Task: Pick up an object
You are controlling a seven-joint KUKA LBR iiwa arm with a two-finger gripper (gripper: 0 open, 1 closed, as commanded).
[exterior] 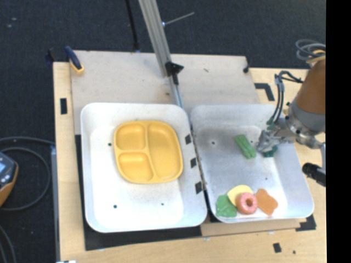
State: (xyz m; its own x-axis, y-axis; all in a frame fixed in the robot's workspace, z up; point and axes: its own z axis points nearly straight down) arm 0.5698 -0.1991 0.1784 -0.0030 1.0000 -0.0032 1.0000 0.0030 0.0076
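In the right bin [285, 169], pincer [267, 145] lowered (beside green block [245, 146]).

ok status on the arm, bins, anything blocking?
Gripper low in right bin, just right of green block. Block lies flat, not seen gripped. Toy cluster at near edge, clear of it.

A robotics lab: plywood bench [137, 78] on dark carpet [33, 15]; two white bins [93, 201]; aluminium camera mast [153, 26].

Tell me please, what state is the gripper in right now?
Gripper: low in the right bin, just beside the green block; open or shut cannot be told, and nothing shows between its fingers.
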